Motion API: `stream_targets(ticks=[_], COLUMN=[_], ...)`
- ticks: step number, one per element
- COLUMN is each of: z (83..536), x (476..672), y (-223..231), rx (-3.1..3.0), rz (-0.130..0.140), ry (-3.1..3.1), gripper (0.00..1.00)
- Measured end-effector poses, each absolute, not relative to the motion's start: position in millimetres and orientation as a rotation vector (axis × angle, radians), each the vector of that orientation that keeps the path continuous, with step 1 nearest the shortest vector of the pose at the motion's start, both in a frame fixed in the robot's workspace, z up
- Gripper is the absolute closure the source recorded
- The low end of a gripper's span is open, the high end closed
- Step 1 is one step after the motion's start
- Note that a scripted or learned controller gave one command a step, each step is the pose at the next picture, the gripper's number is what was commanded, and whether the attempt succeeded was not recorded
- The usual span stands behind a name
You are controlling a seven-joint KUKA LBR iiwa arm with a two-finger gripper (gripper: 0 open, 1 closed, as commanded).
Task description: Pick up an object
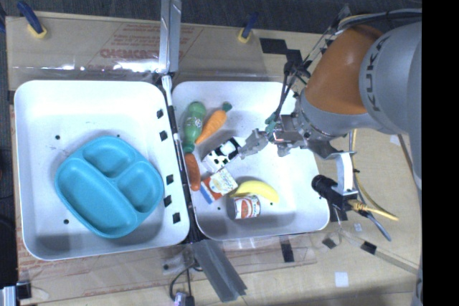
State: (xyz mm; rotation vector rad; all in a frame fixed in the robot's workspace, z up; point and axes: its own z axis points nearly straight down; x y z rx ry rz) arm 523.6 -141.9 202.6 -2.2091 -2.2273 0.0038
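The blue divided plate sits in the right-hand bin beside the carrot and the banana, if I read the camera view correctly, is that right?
Not quite. The camera view shows the blue divided plate lying alone in the left-hand bin. The carrot and the banana lie in the right-hand bin, where the hand is.

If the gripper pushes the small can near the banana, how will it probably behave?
The can lies on its side, so it may roll when pushed. Its rounded, smooth-looking wall could slip between fingers. The banana touches it from above, so a push toward that side would probably move both.
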Motion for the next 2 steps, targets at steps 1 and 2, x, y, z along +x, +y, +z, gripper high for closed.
stream_targets(ticks=[1,2], z=[91.2,100.9], x=[485.8,486.2], y=[-184.7,-184.5], rx=[-2.024,-2.017], rz=[0.002,0.003], ry=[-2.397,-2.404], gripper=[0.00,1.00])
